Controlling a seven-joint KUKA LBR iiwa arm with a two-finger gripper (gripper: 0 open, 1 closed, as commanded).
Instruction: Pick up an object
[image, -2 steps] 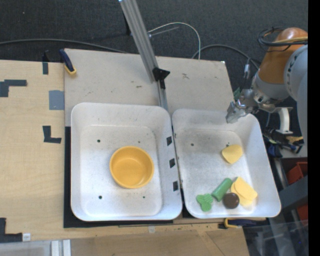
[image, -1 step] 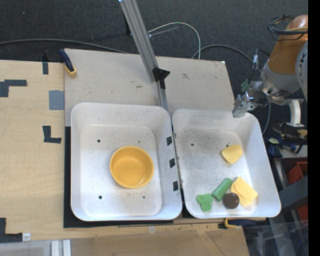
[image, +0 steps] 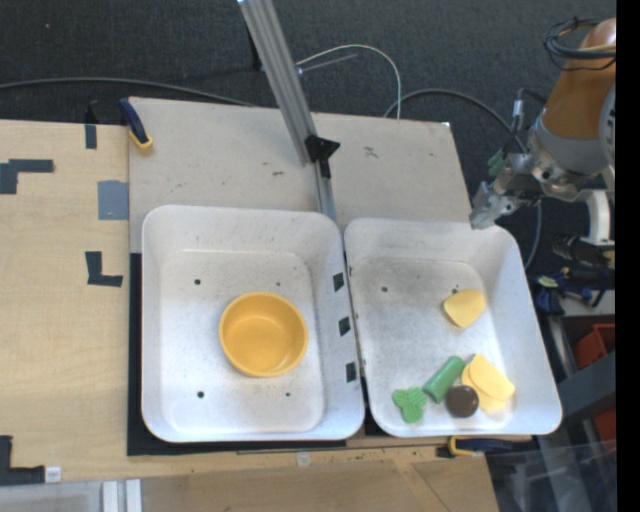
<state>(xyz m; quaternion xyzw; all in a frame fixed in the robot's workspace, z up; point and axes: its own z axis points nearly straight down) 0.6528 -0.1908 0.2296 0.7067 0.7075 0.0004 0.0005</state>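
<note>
Observed tool (image: 487, 208) poised above far right corner of right bin (image: 520, 262); state of its grip impossible to tell, nothing seen between it. Noted task candidates lying well below and nearer the camera than the tool: yellow wedge (image: 465, 307) closest, then green cylinder (image: 443, 379), green leafy piece (image: 409, 403), brown round piece (image: 461, 401) and yellow block (image: 490, 381) clustered at the near end. Judged all to be light, stiff plastic toys, likely smooth and prone to slip. Found green cylinder's long axis running diagonally, upper end pointing toward the tool; best gripped across its middle. Recorded yellow bowl (image: 263, 333) in left bin (image: 160, 300), far left of the tool, upright.
</note>
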